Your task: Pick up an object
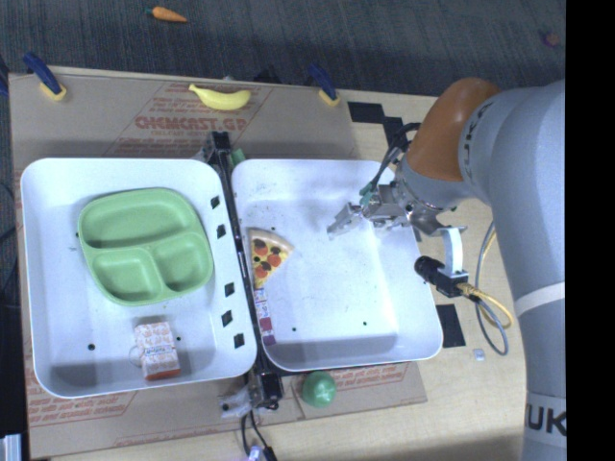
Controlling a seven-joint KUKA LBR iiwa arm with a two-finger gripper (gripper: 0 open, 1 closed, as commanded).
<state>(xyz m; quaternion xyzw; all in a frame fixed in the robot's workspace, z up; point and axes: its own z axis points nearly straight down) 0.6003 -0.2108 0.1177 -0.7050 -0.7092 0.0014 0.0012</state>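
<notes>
The pizza slice (266, 254) lies flat on the floor of the right bin (327, 334), hard against that bin's left wall, with its long axis running from upper right to lower left: the broad crust end faces up and right, the tip points down toward the camera and slightly left. It is a toy wedge, yellow-orange with a tan crust and dark red round toppings. From the gripper (348, 219) it sits to the left and a little nearer the camera, apart from it, with bare white bin floor between the two.

The gripper hangs over the upper middle of the right bin, its metal tip aimed left; whether its fingers are spread or pressed together cannot be told from this angle, and nothing is seen between them. Behind it the grey arm (519, 181) with its orange band (447, 128) reaches in.

Much farther left of the gripper, in the left bin (38, 257), a green divided tray (144, 245) lies flat, and nearer the camera a small box (157, 348) with red and white print too small to read. Beyond the bins, up and left of the gripper, a yellow banana (220, 95) rests on the cardboard (173, 123), which bears reddish printed lettering that is too faint to read surely. A green ball (319, 388) sits on the cardboard just below the right bin's near rim
</notes>
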